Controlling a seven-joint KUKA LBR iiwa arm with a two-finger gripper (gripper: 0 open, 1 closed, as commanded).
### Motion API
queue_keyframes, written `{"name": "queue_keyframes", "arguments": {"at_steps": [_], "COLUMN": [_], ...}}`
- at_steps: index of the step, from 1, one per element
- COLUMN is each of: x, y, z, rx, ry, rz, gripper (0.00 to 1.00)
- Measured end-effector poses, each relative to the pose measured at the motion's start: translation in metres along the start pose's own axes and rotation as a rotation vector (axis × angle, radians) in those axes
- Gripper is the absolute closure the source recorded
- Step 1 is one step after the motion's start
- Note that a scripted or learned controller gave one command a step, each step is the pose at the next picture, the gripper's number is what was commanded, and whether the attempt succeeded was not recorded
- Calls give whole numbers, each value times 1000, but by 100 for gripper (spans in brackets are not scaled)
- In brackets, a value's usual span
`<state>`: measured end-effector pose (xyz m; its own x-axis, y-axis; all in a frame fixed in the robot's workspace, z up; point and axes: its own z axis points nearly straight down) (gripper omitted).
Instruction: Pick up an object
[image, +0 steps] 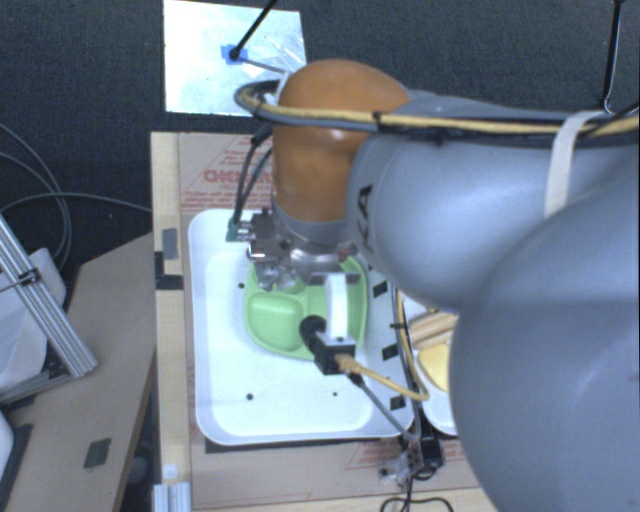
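A pale green bowl-like object (275, 318) lies in the middle of the left white bin (225, 400). My gripper (290, 285) hangs straight down over the green object's upper edge, very close to it or touching it. The wrist and the grey arm hide the contact point and the object's right part.
In the right bin, a yellow rounded object (437, 365) and a tan stick-like piece (432, 325) peek out from under the arm. The arm hides most of that bin. Bare white floor of the left bin lies in front of and left of the green object.
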<state>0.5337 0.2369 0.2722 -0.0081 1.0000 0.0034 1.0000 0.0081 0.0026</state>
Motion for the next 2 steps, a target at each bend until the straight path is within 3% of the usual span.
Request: {"name": "queue_keyframes", "arguments": {"at_steps": [1, 2], "x": [-2, -5], "y": [-49, 33], "z": [15, 71], "rx": [6, 3], "ry": [-3, -5], "rz": [2, 10], "gripper": [100, 100]}}
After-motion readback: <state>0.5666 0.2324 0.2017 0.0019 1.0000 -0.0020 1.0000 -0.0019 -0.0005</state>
